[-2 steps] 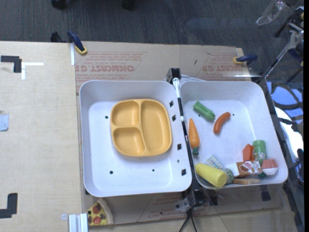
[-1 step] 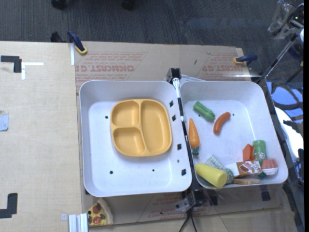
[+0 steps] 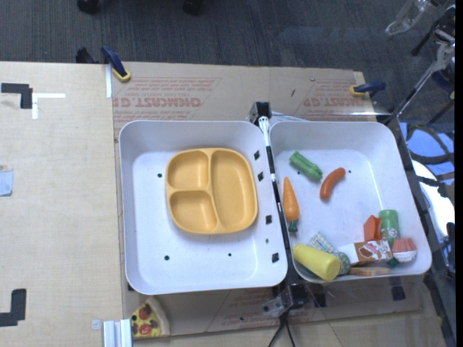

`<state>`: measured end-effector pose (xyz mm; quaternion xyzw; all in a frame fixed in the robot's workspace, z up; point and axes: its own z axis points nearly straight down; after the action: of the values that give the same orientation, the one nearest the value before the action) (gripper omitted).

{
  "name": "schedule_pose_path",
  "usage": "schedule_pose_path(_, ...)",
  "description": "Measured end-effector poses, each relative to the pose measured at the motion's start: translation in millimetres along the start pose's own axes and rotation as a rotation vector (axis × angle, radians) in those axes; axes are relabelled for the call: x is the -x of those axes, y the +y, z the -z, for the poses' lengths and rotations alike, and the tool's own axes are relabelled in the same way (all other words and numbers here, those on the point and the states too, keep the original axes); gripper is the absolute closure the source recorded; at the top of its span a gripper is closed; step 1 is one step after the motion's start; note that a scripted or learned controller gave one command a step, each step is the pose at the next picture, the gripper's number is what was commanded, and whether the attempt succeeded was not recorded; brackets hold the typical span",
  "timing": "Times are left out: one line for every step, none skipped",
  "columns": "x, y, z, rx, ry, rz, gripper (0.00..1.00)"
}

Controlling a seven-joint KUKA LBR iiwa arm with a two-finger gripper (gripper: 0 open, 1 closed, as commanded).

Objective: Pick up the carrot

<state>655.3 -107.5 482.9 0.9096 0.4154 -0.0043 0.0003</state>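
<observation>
Carrot lies in right bin, against left wall, near green pepper and sausage. Hand state: cannot tell.

- Right bin: bare floor in the middle — open from above.
- Carrot lies against the left wall, hemmed there.
- Green pepper and sausage near — toys crowd the lower corner.

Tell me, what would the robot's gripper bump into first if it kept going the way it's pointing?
Hard to say: the gripper is blurry at the far right corner. It seems aimed down-left, so probably the cardboard near the blue clamp, not the carrot. Depth is unclear.
</observation>
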Motion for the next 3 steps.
schedule_pose_path(-1.7, 0.3, 6.9, -0.001, -0.004, 0.005, 1.00)
schedule_pose_path(-1.5, 0.4, 6.7, -0.001, -0.004, 0.004, 0.00)
schedule_pose_path(-3.3, 0.8, 13.1, -0.003, -0.008, 0.008, 1.00)
